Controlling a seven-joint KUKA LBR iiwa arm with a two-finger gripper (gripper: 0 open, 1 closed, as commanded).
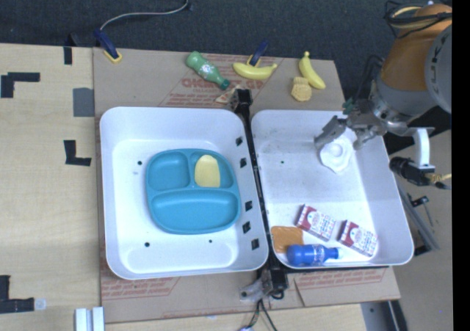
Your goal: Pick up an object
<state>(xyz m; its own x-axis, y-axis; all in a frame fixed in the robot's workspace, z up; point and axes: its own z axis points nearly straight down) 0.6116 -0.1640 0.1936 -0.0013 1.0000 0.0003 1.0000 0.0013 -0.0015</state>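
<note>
The pincer (345,133) hangs over the right bin (382,197), near its far right corner, with its two fingers spread wide. A white cup-like object (337,155) sits just below and between the fingers; whether they touch it is unclear. It is too rounded and blurred to tell a long axis or heading. Nothing is gripped between the fingers.
</note>
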